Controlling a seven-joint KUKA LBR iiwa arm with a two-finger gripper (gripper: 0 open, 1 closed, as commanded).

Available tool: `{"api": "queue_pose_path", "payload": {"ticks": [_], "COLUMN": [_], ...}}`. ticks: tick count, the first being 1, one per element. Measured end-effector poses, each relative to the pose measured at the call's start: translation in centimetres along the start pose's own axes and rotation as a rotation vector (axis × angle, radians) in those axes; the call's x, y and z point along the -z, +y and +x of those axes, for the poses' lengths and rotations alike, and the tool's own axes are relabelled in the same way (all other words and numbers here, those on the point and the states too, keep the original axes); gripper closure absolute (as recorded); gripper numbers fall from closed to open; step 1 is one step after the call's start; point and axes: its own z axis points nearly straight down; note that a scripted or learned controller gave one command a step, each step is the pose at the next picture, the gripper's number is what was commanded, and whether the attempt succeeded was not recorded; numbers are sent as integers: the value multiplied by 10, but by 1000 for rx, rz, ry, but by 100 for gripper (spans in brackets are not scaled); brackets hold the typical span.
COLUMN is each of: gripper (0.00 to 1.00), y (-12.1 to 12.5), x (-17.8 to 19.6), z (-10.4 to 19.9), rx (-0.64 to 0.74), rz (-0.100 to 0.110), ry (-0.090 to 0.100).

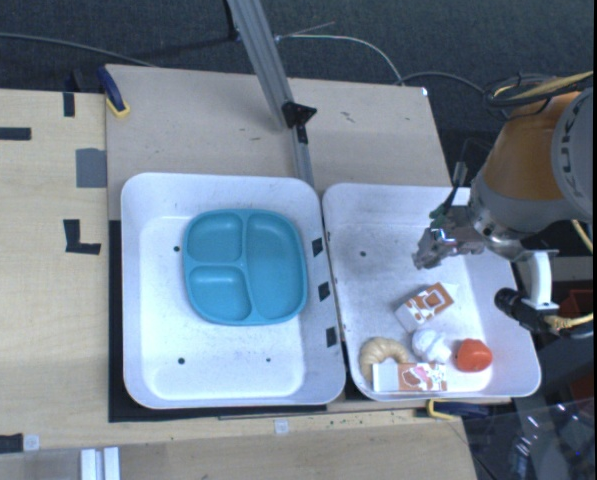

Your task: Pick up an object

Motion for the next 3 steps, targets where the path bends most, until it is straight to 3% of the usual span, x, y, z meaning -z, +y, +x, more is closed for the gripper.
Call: {"api": "queue_pose_path", "payload": {"ticks": [1,3], "gripper": [100,100], "y": [11,16], "x": [55,37], "z": [3,112], "rx": [2,7], "rz": [-2,5], "ry": [0,2]}}
